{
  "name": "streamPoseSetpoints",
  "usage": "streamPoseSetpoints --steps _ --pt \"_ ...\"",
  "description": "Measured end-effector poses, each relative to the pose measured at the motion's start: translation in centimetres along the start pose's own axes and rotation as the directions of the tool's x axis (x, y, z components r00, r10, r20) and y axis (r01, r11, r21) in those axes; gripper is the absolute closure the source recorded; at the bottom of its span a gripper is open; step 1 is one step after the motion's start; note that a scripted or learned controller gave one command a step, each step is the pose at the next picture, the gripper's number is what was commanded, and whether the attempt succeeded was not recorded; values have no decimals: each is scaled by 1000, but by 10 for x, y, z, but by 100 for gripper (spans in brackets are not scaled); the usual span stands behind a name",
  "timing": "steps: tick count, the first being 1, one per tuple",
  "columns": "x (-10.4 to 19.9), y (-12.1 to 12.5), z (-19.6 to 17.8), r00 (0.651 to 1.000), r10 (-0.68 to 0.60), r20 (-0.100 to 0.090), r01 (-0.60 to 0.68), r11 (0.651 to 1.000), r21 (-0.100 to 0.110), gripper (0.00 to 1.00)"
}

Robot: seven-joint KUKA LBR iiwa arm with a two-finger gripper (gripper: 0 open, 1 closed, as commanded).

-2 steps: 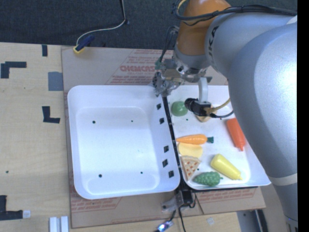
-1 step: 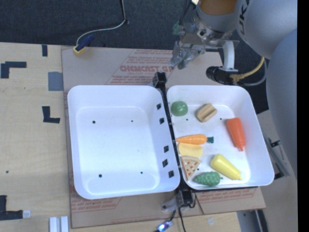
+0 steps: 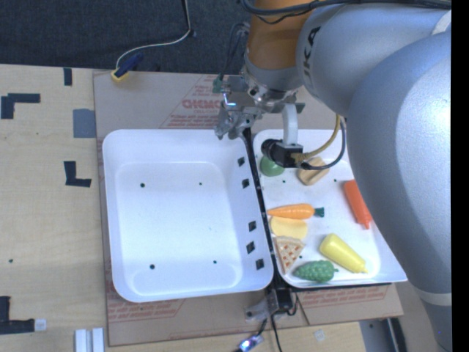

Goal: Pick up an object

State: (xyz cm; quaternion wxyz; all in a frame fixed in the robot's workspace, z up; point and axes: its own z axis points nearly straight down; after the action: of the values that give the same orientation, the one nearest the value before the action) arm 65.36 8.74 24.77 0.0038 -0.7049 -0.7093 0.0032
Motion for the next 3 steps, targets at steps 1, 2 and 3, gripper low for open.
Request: streamPoseSetpoints --steps 1,2,3 --pt "18 13 68 1000 4 2 -4 1000 0 100" --pt "68 13 -207 1000 1 -4 -1 1000 -28 100" --pt "94 12 -35 1000 4 5 -4 1000 9 100"
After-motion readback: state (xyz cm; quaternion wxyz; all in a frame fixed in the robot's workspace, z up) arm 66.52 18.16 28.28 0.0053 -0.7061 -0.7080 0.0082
